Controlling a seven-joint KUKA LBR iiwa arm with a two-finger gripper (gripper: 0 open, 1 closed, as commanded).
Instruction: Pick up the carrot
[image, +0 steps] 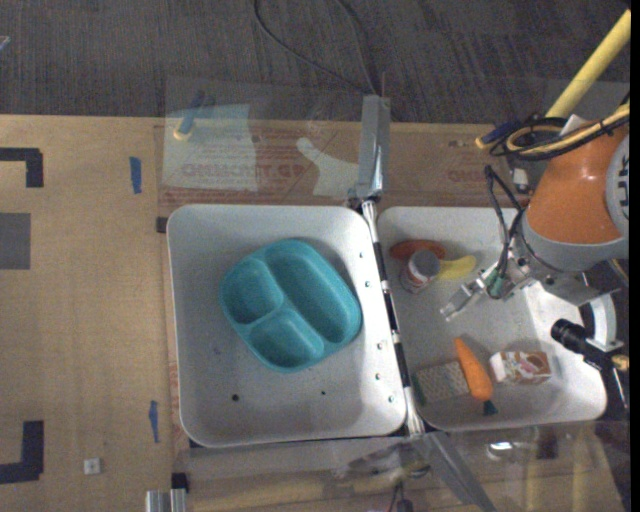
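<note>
The gripper (468, 293) hangs with its metal fingers apart and nothing between them, so it should descend straddling the tapered orange carrot (473, 369) just below it, clear of the grey sponge (441, 381) alongside.

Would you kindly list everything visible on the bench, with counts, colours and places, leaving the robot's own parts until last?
bins: two, white, side by side on the bench
divided plate: one, teal, in the left bin
carrot: one, orange, near the front of the right bin
sponge: one, grey-tan, touching the carrot's left side
small carton: one, white with red, right of the carrot
can: one, grey top, back left of the right bin
banana: one, yellow, right of the can
arm: one, grey with orange band, over the right bin
gripper: one, metallic, above the bin's middle, away from the carrot
</note>
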